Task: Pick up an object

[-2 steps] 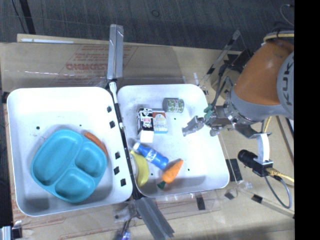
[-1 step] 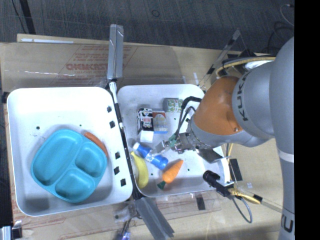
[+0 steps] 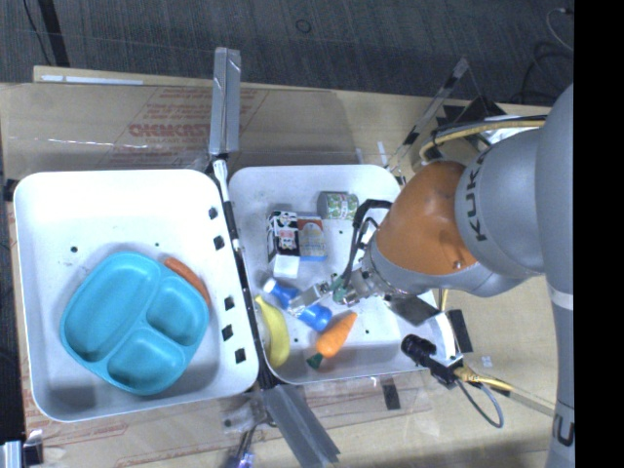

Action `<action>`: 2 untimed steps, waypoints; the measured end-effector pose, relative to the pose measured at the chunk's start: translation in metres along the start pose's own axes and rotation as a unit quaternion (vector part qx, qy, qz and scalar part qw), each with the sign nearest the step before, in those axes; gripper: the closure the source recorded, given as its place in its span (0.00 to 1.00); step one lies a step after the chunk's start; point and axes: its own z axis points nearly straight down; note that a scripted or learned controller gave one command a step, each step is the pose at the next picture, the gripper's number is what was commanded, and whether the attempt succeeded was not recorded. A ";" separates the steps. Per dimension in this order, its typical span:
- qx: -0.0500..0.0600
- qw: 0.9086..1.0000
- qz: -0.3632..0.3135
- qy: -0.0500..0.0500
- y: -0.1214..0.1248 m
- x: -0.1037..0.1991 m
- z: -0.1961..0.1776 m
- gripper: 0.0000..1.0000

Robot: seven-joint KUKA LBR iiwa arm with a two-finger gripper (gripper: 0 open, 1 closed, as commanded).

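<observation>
Right bin (image 3: 292, 178), 5 o'clock cluster: carrot (image 3: 334, 336), banana (image 3: 276, 334), blue pieces (image 3: 314, 316), crowded together. End effector (image 3: 343, 289) hovers above for descent; finger state cannot be told.

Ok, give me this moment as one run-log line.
arm: over right bin | gripper: low among clutter, beside carrot and banana | grasp: not visible | left bin: blue tray
</observation>
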 end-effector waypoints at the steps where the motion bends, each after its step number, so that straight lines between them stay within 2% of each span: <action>1: -0.004 0.997 0.074 -0.005 -0.003 -0.019 -0.001 0.00; 2: 0.003 0.999 0.051 -0.005 -0.005 -0.005 0.000 0.00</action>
